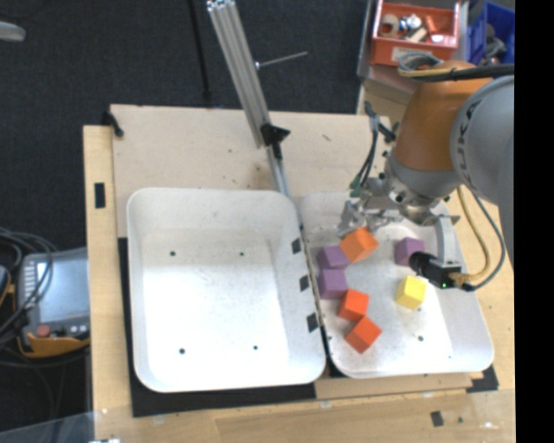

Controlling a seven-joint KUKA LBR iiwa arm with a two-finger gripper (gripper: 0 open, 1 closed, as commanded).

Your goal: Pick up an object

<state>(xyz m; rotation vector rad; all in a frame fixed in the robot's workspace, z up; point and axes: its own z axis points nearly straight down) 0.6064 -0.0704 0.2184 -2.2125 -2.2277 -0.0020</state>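
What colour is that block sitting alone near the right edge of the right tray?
Yellow block, seen clearly in the camera view.

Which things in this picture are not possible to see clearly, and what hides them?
- Gripper, camera view: the arm's wrist covers it from above, so its state cannot be read.
- Whether the orange block is held: hidden by the same wrist.
- Far part of the right bin: covered by the arm.
- Red tray: cut by the top edge.

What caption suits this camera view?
Arm reaching into the right bin over an orange block, among purple, yellow and red-orange blocks.
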